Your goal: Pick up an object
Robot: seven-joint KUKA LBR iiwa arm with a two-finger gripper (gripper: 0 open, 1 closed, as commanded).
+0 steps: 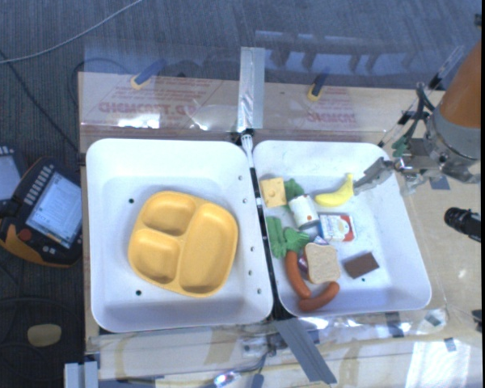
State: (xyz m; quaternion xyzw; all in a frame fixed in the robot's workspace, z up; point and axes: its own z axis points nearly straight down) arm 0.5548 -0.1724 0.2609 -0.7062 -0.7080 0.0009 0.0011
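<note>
Grey arm (457, 128) with orange band, reaching in from 3 o'clock over the right white bin (417, 259). Gripper (375, 173) low over the bin's 2 o'clock corner, aimed toward 8 o'clock, just beside the stem end of a yellow banana (336, 191); contact not clear. Spread or pressed together: cannot tell at this slant. Nothing visibly pinched.

Banana near the middle of the bin's far half, smooth and glossy like plastic, curved. Long axis from 8 o'clock to 1 o'clock, stem end up toward the gripper, blunt end toward a white cylinder (303, 211).

Other items in the same bin, clustered on its 9 o'clock side:
- pale yellow cube (272, 190), holed like cheese, against the dividing wall, with a small green lump (294, 190) touching it at 3 o'clock;
- white cylinder lying tilted, just below the green lump;
- small white carton (336, 228) with red and blue print, at 4 o'clock of the cylinder;
- leafy green piece (281, 239), knobbly, at 7 o'clock of the cylinder;
- tan bread slice (322, 263), flat and rounded at the corners, overlapping an orange-red sausage (307, 291);
- sausage bent in a hook, running from 11 o'clock down and round toward 3 o'clock;
- dark brown flat square (360, 264), matte, just beside the bread at 3 o'clock, apart from it.

Left white bin (94, 217) touching the right one along a shared edge, holding a yellow divided plate (183, 242), smooth, rounded, three compartments. Both bins shallow, on a pale wooden surface (186, 103).
</note>
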